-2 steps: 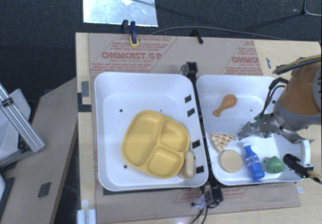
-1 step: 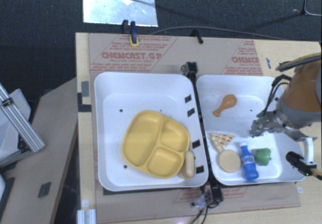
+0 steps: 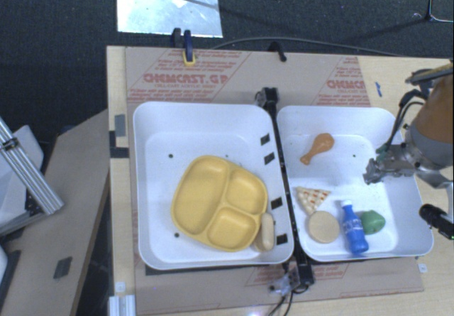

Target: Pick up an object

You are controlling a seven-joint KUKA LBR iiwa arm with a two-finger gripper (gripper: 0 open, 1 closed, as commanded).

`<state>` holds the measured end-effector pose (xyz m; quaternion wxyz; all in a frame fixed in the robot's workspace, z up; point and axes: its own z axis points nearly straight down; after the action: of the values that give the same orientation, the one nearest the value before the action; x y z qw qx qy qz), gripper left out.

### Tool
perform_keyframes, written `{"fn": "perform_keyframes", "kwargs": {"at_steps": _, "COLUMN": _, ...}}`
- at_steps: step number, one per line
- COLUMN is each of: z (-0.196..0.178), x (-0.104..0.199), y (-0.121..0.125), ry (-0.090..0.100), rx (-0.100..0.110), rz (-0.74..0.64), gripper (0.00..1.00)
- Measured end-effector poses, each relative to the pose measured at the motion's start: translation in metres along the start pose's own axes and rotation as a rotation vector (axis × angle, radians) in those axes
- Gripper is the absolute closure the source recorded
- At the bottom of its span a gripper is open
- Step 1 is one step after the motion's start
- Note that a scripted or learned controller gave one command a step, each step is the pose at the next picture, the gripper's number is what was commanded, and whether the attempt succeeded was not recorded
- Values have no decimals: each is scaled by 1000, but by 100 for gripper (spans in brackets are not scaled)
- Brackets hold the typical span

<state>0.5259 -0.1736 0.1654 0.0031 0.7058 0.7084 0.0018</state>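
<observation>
Nearest us in the right bin point(image 3: 408, 236), the blue bottle point(image 3: 353, 227), green piece point(image 3: 373, 221) and drumstick point(image 3: 316, 148) lie ungrasped, so we judge the pick undone; beyond, the hand point(image 3: 377, 170) hovers, grip unreadable.

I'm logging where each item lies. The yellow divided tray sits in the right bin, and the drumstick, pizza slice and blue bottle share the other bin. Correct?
Not quite. The camera view shows the yellow divided tray in the left bin. The drumstick, pizza slice and blue bottle do share the other bin, the right one.
</observation>
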Motion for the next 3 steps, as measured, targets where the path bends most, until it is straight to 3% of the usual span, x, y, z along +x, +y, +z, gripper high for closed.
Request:
{"fn": "perform_keyframes", "kwargs": {"at_steps": 2, "z": -92, "x": 3, "y": -2, "ry": 0, "rx": 0, "rz": -2, "gripper": 100}}
{"fn": "perform_keyframes", "kwargs": {"at_steps": 3, "z": -87, "x": 62, "y": 23, "ry": 4, "rx": 3, "rz": -7, "gripper": 100}}
